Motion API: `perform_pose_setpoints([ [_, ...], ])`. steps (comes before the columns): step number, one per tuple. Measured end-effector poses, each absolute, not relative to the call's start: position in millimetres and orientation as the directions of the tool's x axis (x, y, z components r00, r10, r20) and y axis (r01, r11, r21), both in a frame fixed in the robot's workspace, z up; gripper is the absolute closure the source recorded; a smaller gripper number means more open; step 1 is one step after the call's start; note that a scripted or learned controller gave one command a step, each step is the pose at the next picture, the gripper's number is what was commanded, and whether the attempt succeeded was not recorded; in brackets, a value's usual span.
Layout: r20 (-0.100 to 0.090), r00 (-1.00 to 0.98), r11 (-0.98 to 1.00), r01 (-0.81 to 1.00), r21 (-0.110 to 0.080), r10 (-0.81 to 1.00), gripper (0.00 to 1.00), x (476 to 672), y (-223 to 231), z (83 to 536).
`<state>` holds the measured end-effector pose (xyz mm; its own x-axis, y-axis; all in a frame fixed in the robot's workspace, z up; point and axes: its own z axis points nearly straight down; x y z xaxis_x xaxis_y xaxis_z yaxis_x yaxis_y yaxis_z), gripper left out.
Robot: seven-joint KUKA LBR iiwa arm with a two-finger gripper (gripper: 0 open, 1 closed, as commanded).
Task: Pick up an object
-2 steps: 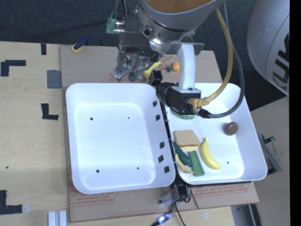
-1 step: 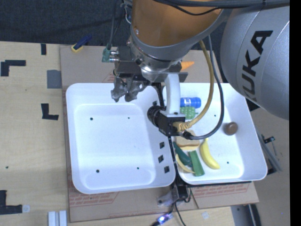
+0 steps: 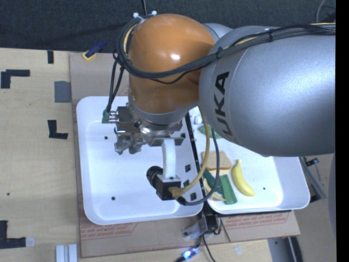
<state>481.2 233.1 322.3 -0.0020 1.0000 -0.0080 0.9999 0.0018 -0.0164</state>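
Observation:
My gripper hangs low over the upper left part of the left white bin, under the big orange wrist band. I see nothing between it and the bin floor. The right bin holds a yellow banana, a dark green oblong piece beside it, and a tan bread-like slice. A small green thing peeks out by the arm further back. The arm hides much of the right bin.
The bins sit side by side on cardboard on a wooden bench. Black tape marks lie on the bench at the left. A blue and yellow item rests at the cardboard's far edge.

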Motion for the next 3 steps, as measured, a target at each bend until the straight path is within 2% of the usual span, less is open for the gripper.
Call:
perform_pose_setpoints([
  [1,0.006,-0.003,0.003,1.0,0.012,1.0,1.0,487.0,233.6,457.7],
  [2,0.004,-0.003,0.003,1.0,0.008,1.0,1.0,483.5,233.4,540.3],
  [3,-0.004,-0.002,0.002,1.0,-0.007,1.0,1.0,483.0,233.5,474.9],
])
